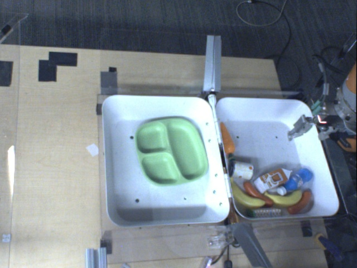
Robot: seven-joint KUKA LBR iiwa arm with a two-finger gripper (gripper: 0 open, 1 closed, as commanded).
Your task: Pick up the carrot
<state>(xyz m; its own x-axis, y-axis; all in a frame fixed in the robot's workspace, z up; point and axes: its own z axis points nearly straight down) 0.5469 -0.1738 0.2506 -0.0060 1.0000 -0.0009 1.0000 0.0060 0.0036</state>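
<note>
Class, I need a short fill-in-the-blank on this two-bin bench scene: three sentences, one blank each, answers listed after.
1. The green tray has ___ compartments.
2. The carrot lies along the right bin's ___ wall.
3. The two bananas lie in the ___ bin.

Answers: three; left; right

Carrot: orange, slender, lying lengthwise just right of the frame's centre, resting against the left wall of the right bin, above the other items.
</note>
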